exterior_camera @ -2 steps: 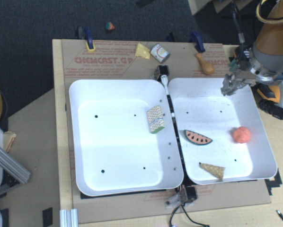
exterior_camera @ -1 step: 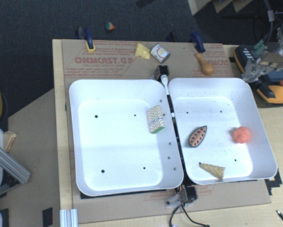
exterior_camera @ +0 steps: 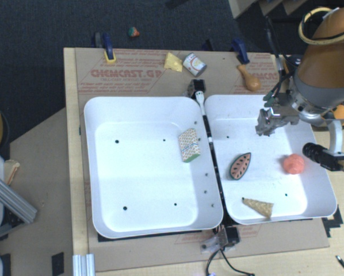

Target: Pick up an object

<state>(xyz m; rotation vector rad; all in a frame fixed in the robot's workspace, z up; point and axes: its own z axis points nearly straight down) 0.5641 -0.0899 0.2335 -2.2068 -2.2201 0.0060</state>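
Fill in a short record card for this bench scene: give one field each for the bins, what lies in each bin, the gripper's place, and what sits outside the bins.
bins: two shallow white bins, left bin and right bin, side by side
left bin contents: patterned block near its right wall
right bin contents: watermelon slice, pink ball, tan wedge
gripper: above the right bin's upper part, nothing seen between its fingers
outside bins: yellow piece, small carton, wooden pear-shaped piece on the board behind
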